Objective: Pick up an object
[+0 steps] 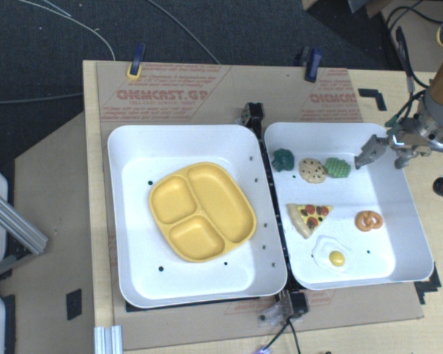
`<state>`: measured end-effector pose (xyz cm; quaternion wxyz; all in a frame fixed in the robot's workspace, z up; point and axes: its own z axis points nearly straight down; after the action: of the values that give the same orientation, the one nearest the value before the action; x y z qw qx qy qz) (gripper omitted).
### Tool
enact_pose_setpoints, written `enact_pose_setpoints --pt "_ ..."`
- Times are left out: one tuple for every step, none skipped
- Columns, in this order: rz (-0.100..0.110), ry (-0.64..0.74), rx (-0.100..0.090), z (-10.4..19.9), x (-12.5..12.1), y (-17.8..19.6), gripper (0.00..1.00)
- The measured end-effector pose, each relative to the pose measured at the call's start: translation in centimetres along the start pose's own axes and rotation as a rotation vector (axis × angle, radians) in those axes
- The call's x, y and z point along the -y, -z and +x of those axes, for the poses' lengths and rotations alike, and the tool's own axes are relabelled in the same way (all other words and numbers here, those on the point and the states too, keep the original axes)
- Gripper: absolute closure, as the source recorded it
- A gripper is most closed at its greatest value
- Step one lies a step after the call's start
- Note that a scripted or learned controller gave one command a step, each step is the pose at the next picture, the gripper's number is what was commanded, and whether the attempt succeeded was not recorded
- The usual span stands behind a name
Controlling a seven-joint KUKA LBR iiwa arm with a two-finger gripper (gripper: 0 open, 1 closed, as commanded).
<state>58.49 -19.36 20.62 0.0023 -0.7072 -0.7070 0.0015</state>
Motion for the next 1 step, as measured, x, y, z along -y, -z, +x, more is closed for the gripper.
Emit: enact_pose_setpoints --pt "-0.003 0.000 0.001 0.13 -0.53 -4.16 0.00"
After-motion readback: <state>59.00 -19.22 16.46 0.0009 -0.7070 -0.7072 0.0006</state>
